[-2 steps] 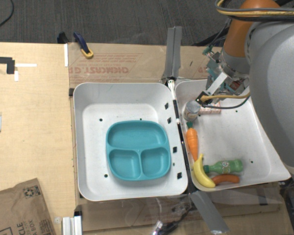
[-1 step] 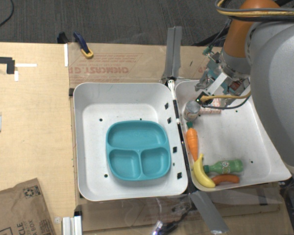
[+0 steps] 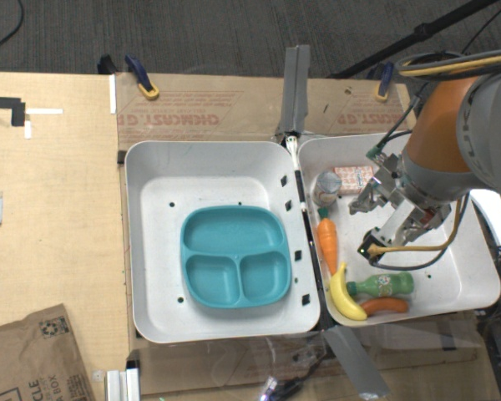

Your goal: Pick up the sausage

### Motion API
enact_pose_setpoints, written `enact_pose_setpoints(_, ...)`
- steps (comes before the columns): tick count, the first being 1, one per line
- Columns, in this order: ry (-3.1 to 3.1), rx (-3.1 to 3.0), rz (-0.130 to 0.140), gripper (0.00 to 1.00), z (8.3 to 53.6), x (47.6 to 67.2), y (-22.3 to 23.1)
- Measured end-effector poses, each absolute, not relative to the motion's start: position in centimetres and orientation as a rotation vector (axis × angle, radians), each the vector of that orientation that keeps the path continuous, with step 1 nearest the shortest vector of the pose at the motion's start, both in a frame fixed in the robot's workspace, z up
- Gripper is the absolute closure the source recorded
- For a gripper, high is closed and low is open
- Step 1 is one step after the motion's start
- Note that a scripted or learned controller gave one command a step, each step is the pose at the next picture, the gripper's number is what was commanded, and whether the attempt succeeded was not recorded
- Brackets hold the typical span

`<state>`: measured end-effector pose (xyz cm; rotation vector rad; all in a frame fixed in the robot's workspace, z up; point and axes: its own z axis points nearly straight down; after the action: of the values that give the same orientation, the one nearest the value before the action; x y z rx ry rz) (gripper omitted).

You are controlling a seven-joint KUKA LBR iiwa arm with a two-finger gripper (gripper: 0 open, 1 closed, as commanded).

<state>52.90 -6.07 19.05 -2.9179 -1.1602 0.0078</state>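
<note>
The sausage (image 3: pixel 385 306) is a short orange-red link lying flat near the front wall of the right bin (image 3: pixel 476 286). It sits just in front of a green bottle and touches the tip of a banana. My gripper (image 3: pixel 361 205) hangs over the middle of the right bin, well behind the sausage and apart from it. It is close to the grey can and the pink box. Nothing can be seen in its grasp.
In the right bin lie a carrot (image 3: pixel 327 241), a yellow banana (image 3: pixel 342 294), a green bottle (image 3: pixel 382 286), a grey can (image 3: pixel 326 189) and a pink box (image 3: pixel 354 176). The left bin (image 3: pixel 150 224) holds a teal divided plate (image 3: pixel 235 256).
</note>
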Motion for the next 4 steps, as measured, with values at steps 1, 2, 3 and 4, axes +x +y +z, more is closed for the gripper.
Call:
enact_pose_setpoints(1, -1.293, -2.863, -0.005, 0.0, 11.3, 48.1, -11.2)
enact_pose_setpoints(2, -0.522, -3.104, -0.032, 0.0, 10.1, 48.4, -9.9)
enact_pose_setpoints(3, -0.578, -3.089, 0.004, 0.0, 19.2, 62.3, -8.4)
enact_pose_setpoints(4, -0.474, -3.106, 0.005, 0.0, 19.1, 64.8, -2.6)
